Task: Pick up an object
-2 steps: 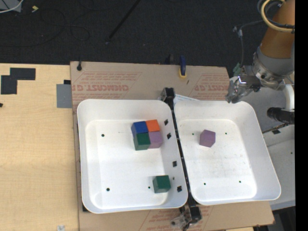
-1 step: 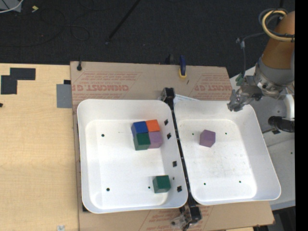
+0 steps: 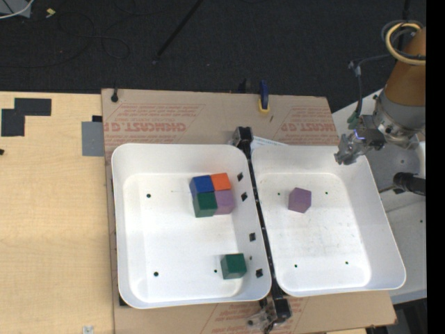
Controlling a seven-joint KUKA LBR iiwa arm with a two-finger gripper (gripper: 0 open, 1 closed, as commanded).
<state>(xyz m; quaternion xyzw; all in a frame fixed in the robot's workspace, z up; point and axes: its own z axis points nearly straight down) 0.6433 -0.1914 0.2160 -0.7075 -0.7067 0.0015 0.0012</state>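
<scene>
A purple cube [image 3: 300, 200] lies alone in the right bin [image 3: 361, 270], a little left of its middle. In the left bin [image 3: 139, 256] a tight cluster holds a blue cube [image 3: 201, 184], an orange cube [image 3: 221, 181], a dark green cube [image 3: 204, 204] and a lilac cube [image 3: 224, 202]. Another green cube [image 3: 233, 265] rests near that bin's front right corner. My gripper [image 3: 348, 149] hangs over the right bin's far right corner, well away from the purple cube, with nothing seen in it.
The arm's orange band [image 3: 407, 61] and grey wrist [image 3: 400, 113] stand at the right edge, beyond the right bin. A black divider with clips [image 3: 252, 207] runs between the bins. Cardboard [image 3: 181, 120] lies under both. A blue clamp [image 3: 263, 96] sits at the back.
</scene>
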